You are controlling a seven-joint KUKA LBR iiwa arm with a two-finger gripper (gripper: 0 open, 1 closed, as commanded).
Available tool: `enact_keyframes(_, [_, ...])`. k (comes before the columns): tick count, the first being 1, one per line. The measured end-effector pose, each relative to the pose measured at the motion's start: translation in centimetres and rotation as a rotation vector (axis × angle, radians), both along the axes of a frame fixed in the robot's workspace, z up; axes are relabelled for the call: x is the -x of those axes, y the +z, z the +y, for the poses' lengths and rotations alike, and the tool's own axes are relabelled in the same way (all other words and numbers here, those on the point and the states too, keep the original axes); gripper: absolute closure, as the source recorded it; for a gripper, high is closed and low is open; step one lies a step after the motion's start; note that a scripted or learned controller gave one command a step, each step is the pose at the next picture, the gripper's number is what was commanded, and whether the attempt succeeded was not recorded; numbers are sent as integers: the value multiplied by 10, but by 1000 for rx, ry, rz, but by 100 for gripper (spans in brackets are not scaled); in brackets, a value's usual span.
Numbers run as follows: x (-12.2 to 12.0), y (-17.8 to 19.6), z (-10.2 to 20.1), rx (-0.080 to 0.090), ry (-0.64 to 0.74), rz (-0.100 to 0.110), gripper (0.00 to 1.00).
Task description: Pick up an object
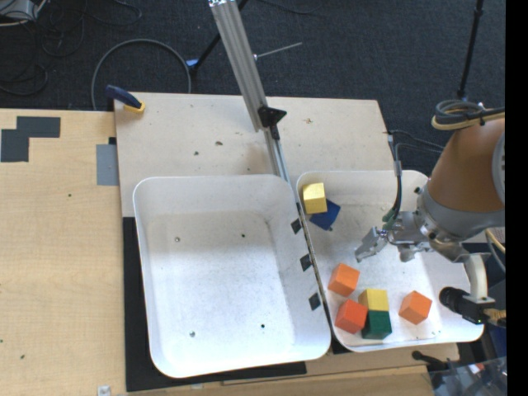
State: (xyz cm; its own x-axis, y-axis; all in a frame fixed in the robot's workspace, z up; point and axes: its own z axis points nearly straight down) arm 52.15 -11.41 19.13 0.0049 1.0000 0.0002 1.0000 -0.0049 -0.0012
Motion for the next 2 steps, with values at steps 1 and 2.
enact_keyframes(1, [-29, -99, 13, -2, 6, 1, 0])
enact_keyframes(2, [30, -99, -56, 1, -3, -1, 0])
